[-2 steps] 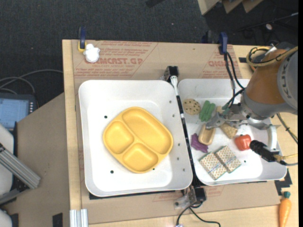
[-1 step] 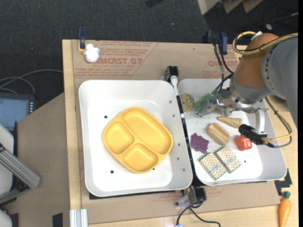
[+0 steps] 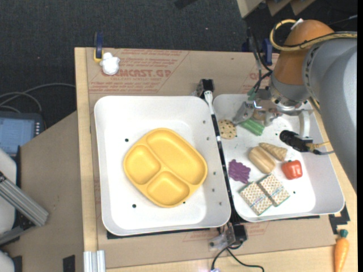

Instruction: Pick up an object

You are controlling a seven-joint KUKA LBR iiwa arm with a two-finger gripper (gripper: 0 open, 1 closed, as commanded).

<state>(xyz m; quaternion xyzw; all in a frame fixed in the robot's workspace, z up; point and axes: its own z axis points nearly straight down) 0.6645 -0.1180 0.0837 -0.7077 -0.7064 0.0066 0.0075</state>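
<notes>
Green, flat and oblong, the toy piece (image 3: 252,126) lies tilted under the hand (image 3: 253,113), whose grip I cannot tell.

Dark carpet floor (image 3: 142,16); brown cardboard-topped bench (image 3: 164,69); black cables (image 3: 34,92).
</notes>
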